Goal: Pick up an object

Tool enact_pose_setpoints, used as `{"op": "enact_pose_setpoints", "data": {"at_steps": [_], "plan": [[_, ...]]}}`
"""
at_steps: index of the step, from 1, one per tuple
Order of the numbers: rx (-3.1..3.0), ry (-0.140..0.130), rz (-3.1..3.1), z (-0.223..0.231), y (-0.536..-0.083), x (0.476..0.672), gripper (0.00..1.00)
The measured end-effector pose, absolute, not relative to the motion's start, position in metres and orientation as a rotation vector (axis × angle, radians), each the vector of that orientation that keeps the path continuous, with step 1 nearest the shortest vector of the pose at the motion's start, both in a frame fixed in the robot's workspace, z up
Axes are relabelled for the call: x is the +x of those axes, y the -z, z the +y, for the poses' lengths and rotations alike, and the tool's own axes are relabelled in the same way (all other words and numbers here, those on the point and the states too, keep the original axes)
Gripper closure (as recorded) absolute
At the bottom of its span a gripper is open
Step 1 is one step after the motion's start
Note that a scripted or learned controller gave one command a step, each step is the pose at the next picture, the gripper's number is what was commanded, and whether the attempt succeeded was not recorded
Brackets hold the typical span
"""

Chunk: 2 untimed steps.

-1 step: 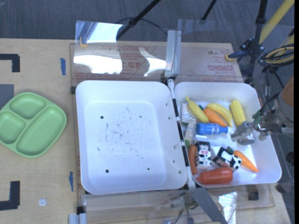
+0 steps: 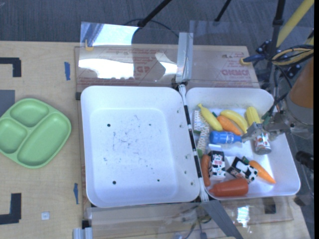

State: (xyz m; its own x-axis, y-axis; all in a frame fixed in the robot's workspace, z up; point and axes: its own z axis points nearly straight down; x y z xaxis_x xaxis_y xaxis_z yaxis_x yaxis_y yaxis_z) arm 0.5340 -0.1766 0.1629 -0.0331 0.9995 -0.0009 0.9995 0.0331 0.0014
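So the desk (image 2: 40,63) carries two bins. The left bin (image 2: 132,143) has nothing to grab, just scuffs. All the toys are piled in the right bin (image 2: 284,156), which makes sense since the arm (image 2: 299,91) comes in from that side. The green plate (image 2: 32,132) sits off far left, out of play. The gripper (image 2: 259,131) hangs low over the right bin's right side, just beside a small can (image 2: 262,144) and near the blue bottle (image 2: 224,137) and bananas (image 2: 234,117). Can't tell how wide it's open, or if it has anything. My guess is the can's the target.
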Motion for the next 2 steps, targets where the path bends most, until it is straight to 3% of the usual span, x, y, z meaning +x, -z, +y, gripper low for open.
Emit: {"op": "enact_pose_setpoints", "data": {"at_steps": [1, 2], "plan": [[2.13, -0.027, 2.308, -0.2099, -0.0901, 0.6301, 0.0], [2.127, -0.022, 2.308, -0.2099, -0.0993, 0.63, 1.0]]}}
